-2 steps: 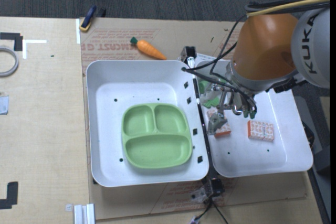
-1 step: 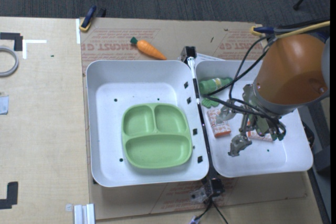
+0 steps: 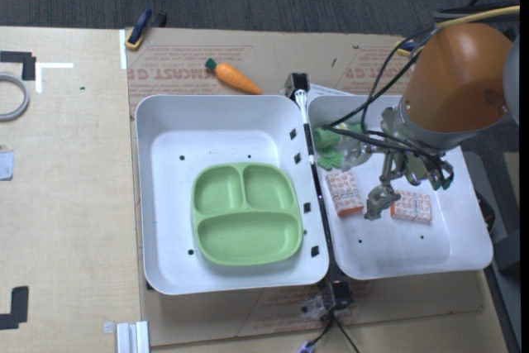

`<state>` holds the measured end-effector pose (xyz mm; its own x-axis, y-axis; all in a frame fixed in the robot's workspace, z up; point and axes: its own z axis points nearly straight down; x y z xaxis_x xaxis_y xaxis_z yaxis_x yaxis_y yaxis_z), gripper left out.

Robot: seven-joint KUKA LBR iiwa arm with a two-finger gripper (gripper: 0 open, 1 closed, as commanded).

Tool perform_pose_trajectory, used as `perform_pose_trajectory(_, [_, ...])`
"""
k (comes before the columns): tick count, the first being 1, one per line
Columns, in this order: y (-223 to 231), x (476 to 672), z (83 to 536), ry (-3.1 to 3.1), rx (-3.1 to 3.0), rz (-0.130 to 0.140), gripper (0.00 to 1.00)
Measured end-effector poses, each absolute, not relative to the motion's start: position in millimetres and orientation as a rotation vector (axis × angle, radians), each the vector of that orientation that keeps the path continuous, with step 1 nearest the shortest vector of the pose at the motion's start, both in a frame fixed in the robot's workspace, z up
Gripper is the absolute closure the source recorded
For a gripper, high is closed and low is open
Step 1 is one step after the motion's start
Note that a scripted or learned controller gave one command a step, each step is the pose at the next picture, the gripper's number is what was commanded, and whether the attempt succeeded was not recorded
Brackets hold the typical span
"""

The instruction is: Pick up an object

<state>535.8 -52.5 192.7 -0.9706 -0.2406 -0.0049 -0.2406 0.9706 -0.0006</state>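
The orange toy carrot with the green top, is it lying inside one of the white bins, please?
No, the orange toy carrot lies on the cardboard behind the left white bin.

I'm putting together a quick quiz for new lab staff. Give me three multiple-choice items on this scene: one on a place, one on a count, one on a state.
1. Where does the carrot lie?
A. in the left bin
B. on the cardboard behind the bins
C. on the green plate

2. How many compartments has the green plate?
A. two
B. three
C. five

3. How does the green plate sit?
A. flat in the left bin
B. leaning on the bin wall
C. upside down

Key: B, it lies outside both bins; B, ridges split it in three; A, its hollows face up.
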Motion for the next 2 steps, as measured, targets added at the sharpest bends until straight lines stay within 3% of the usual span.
perform_pose_trajectory(1, [-118, 601.3, 132, 3.084, -0.571, 0.0, 0.0])
perform_pose_trajectory(2, [-143, 535.7, 138, 3.069, -0.659, 0.0, 0.0])
